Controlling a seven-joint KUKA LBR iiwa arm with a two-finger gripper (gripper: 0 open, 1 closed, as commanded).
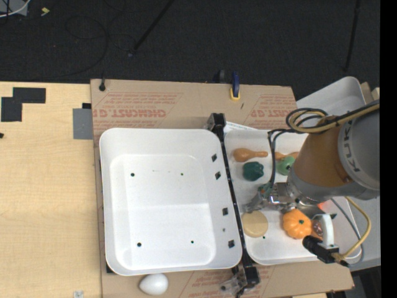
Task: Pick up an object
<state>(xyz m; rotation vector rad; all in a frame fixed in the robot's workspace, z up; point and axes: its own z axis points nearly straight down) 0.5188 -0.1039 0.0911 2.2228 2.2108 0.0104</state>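
The right bin holds several small objects. A dark green lump lies near its left wall, with a tan, spoon-shaped piece just behind it. A beige round disc sits toward the front left, and an orange pumpkin-like toy lies to its right. My gripper is low inside this bin, between the green lump and the beige disc and just left of the orange toy. The wide orange band of the arm hides the rest of the bin's back right. A small green and yellow piece peeks out beside the band.
The left bin lies beside the right one, with a black clamp strip between them. A white egg-shaped object rests on the cardboard in front of the left bin. Cables loop at the arm's front right.
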